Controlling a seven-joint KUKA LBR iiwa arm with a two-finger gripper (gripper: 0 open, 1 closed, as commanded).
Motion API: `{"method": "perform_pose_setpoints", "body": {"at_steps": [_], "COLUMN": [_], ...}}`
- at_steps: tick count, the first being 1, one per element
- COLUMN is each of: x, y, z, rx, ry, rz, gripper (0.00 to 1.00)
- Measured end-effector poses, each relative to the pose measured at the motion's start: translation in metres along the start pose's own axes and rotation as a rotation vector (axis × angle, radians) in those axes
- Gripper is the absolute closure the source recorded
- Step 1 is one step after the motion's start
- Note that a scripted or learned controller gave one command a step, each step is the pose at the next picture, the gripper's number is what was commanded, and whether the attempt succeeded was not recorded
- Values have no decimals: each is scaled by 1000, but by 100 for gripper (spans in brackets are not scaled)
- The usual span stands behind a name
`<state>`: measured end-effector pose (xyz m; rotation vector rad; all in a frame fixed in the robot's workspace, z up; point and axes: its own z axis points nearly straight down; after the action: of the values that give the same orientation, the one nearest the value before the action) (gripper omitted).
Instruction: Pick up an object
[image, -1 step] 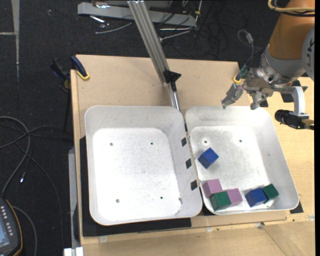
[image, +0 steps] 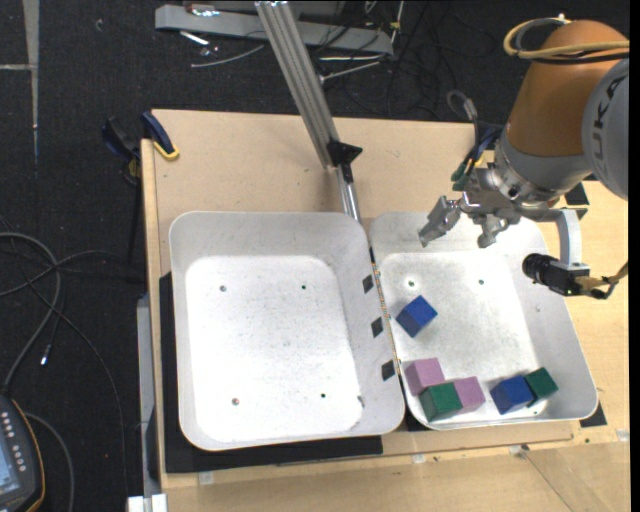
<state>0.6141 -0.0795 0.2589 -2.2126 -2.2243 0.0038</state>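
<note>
1. Fingers (image: 437, 222) of the grey two-finger gripper (image: 462, 228) are spread apart, empty, above the right shallow white bin's (image: 570, 340) far edge.
2. Blue cube (image: 417, 315) is left lying near the bin's middle.

2 blue blocks (image: 417, 315), 2 green (image: 440, 401), 2 pink (image: 424, 374) (six total, all right bin), 2 white bins (image: 190, 240), 1 arm (image: 560, 95).
</note>
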Motion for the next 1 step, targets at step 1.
{"method": "perform_pose_setpoints", "body": {"at_steps": [1], "x": [24], "y": [-41], "z": [68], "rx": [5], "ry": [1], "rz": [5], "gripper": [0]}}
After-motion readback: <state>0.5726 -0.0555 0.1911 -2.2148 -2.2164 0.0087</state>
